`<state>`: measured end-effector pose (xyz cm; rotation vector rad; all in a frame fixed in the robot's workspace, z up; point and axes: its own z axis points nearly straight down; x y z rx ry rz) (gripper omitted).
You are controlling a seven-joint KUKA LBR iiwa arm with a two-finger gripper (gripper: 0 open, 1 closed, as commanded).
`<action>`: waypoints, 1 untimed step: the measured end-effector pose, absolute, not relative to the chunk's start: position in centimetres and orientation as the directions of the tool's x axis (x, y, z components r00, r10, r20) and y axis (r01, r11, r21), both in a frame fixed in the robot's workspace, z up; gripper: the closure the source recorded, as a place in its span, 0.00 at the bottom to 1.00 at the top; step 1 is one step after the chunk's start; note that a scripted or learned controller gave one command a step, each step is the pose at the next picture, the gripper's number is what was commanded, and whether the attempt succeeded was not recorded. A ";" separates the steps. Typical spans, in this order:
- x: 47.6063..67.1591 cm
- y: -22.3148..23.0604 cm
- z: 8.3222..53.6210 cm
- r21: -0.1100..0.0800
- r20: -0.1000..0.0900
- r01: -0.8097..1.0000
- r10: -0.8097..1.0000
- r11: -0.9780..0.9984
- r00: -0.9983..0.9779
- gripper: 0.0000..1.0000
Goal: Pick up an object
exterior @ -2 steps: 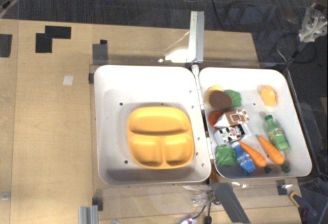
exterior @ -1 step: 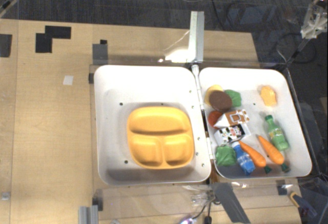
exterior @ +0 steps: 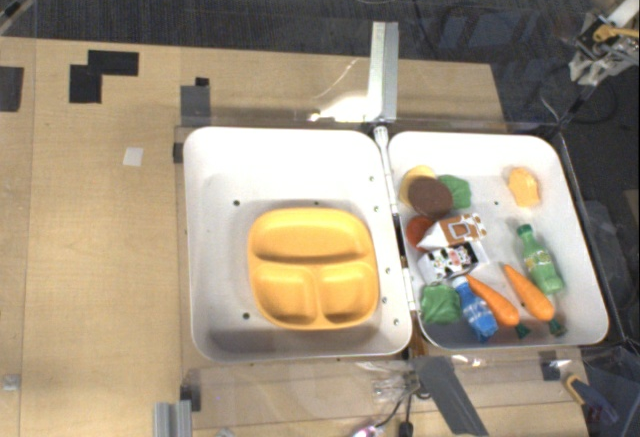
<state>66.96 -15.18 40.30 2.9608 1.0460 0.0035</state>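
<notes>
Tool [exterior: 598, 65] parked beyond right bin [exterior: 575, 225] far corner; open or closed, cannot tell. Toy carrots [exterior: 515, 297], blue bottle [exterior: 477, 310], green bottle [exterior: 538, 258] crowd bin's near edge: risk of tool nudging neighbours, slipping off.

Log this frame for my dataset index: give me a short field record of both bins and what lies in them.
left bin: holds one yellow divided tray, lying flat near the middle
right bin: holds a cluster of toy foods and small items
near divider: brown round item, small carton, blue bottle
front right: two carrots, green bottle
far right corner: orange item, lying apart from the rest
arm: at the top right corner, outside the bins
</notes>
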 end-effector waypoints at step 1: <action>63.6 -19.4 34.2 0.003 0.001 0.755 0.755 -0.656 0.656 1.00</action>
